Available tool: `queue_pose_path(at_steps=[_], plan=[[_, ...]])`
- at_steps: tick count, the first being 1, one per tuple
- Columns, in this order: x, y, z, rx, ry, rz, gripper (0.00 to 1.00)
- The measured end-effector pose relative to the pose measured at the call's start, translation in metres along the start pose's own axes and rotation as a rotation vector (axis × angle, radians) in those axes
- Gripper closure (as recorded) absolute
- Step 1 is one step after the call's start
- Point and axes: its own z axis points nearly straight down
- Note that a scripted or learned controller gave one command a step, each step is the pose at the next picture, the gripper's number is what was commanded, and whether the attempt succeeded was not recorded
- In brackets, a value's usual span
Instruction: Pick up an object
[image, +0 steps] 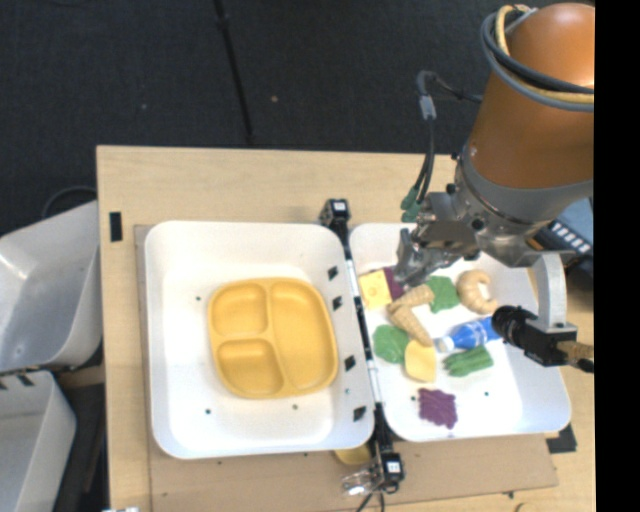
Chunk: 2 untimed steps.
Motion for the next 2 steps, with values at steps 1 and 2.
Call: queue_pose_path(at_steps=[1,2], plan=[[0.049,0.000,0.018,0.000,0.002,-0.010,1.00],[0.003,0.000,-0.015,-0.006,0.001,-0.002,1.00]])
